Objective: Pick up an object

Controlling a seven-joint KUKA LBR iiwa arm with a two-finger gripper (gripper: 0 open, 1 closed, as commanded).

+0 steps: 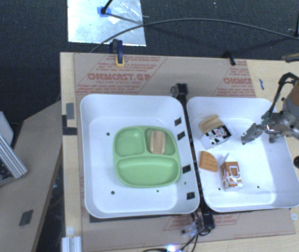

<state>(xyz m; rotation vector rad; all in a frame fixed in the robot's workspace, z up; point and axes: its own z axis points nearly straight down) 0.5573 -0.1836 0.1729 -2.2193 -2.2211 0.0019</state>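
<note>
Currently, the nearest candidate, the orange-and-white carton (231, 175), lies in the right bin (280, 193), just beside a tan cracker (208, 161). Farther back, a black-and-white packet (216, 134) touches a bread piece (210, 123). The gripper (251, 135) hovers beyond these, nothing between its fingers; how far they are parted cannot be determined. Risk: the items are tightly grouped, so a descent may nudge a neighbour or close on two. The left bin (94, 140) holds a green divided plate (138, 169) carrying a bun (157, 141).
</note>
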